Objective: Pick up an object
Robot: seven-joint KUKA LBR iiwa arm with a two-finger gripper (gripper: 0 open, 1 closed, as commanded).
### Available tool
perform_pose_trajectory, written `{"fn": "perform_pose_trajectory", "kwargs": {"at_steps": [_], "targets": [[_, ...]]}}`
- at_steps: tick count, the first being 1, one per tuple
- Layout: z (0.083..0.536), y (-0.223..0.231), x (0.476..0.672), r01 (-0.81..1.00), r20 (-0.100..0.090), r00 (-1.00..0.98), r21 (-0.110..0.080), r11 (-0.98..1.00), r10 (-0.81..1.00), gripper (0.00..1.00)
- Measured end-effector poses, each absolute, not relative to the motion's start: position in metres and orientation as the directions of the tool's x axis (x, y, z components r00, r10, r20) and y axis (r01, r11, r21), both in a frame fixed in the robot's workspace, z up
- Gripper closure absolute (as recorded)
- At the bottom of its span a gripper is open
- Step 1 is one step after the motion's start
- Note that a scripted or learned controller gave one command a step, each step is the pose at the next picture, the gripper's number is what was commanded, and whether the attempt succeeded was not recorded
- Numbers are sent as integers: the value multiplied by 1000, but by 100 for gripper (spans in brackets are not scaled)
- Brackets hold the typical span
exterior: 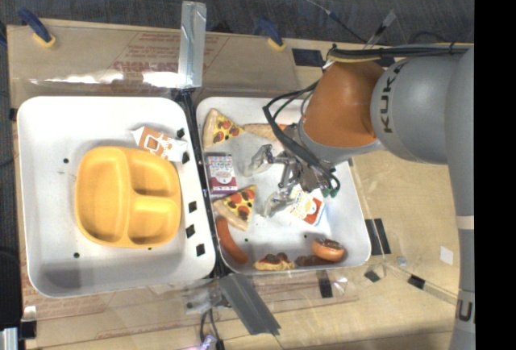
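The arm (379, 110) reaches in from the right over the right bin (355, 219), its orange band above the wrist. The gripper (274, 179) hangs low in the middle of that bin, its metal fingers (262, 156) pointing left toward the divider. The fingers look spread, one higher near a pizza slice, the other lower, and nothing shows between them.

Just beside the lower finger, toward the right, lies a white packet (309, 207) with a red mark; its long axis runs on a slant from upper left to lower right. Whether the finger touches it cannot be told.

Left of the gripper, near the divider, a small red carton (220, 172) lies with its long axis up and down the view. Above it a pizza slice (220, 129) points its tip down; a second slice (238, 206) lies below the carton, long axis slanting. A sausage (227, 239) lies along the lower left wall, running from upper left to lower right. Along the near wall lie a donut (328, 248) and a dark pastry (276, 262).

The left bin (40, 179) holds a yellow tray (127, 197), and an orange-and-white box (161, 144) touches its upper right edge.
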State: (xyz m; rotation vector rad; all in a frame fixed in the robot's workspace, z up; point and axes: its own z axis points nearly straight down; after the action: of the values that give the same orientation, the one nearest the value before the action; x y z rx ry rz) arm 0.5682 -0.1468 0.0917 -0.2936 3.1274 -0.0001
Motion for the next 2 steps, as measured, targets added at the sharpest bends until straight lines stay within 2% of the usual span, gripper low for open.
{"fn": "perform_pose_trajectory", "kwargs": {"at_steps": [1, 2], "targets": [[93, -118, 535, -76, -3, -997, -5, 997, -76, 0], [93, -134, 544, -225, -2, -974, -1, 974, -225, 0]]}}
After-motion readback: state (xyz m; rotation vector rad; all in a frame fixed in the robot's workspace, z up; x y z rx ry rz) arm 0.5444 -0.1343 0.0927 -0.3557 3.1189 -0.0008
